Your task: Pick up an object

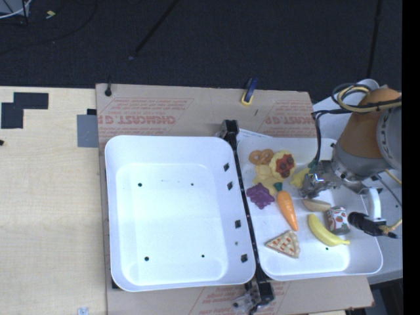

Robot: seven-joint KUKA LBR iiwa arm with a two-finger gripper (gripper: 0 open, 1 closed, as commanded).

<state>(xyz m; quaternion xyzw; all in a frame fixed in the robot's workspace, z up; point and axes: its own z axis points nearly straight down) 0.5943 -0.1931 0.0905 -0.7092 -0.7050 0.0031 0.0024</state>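
Note:
The right bin holds several toy foods: an orange carrot, a purple grape bunch, a pretzel, a yellow and red piece, a pizza slice, a banana, a small can and a tan piece. My gripper reaches in from the right and hangs low over the bin's middle, just right of the carrot's top and above the tan piece. A small yellow object lies at its left side.
The left bin sits beside the right one, with black clips along the shared rim. Cardboard lies under both bins. A yellow clamp stands at the back edge. Cables loop near the arm.

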